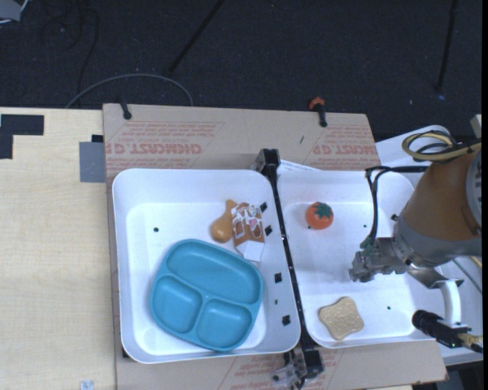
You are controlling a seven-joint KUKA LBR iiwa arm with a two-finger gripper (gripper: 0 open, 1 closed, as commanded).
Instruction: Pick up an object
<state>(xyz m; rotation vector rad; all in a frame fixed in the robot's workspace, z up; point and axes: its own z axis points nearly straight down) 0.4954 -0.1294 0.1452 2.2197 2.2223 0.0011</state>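
In the right bin (394, 323) a red tomato-like toy with a green top (319, 215) lies near the back left, and a tan cracker-shaped piece (342, 318) lies at the front. My gripper (363, 267) hangs low over the middle of this bin, between the two, touching neither as far as I can see. The arm's orange band (443, 201) rises to its right. In the left bin (134, 218) lies a blue three-part plate (206, 294), with an orange-brown toy and a small patterned packet (239, 223) behind it.
A black divider clamp (281, 250) runs between the two bins. Cardboard lies under both bins. A coiled yellow cable (429, 143) sits at the back right, and black cables run along the right bin's back rim.
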